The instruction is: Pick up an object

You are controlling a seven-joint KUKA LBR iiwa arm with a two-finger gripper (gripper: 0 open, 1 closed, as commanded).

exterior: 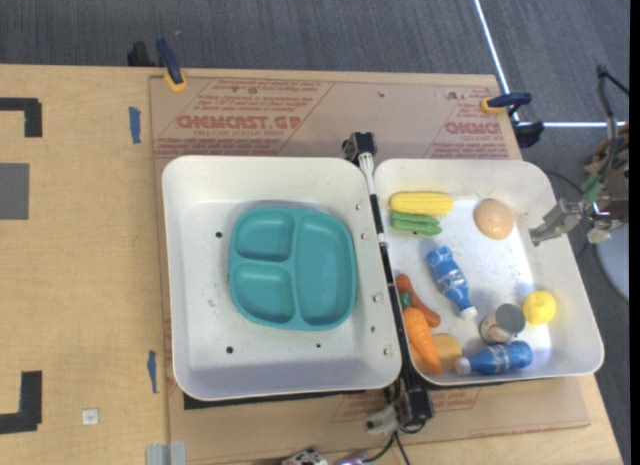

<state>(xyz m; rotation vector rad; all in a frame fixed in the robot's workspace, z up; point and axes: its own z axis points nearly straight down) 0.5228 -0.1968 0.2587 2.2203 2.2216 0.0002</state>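
Note:
The right bin point(573, 283) holds several toy items. A yellow corn cob point(421, 201) lies above a green pod point(415, 223) at the back left, and a beige ball point(493, 219) sits to their right. A blue bottle point(449, 278) lies in the middle, with a red chili point(415, 298) and an orange carrot point(422, 341) along the left wall. Near the front are a yellow lemon point(539, 307), a grey-brown round piece point(503, 323) and a second blue bottle point(500, 358). My gripper point(553, 225) hovers at the bin's right rim, just right of the beige ball, with nothing seen in it.
The left bin point(190, 253) holds a teal divided plate point(293, 266). A black bar point(372, 213) runs between the bins. Clamps point(172, 68) point(505, 103) pin the cardboard sheet at the back. Cables and hardware crowd the far right edge.

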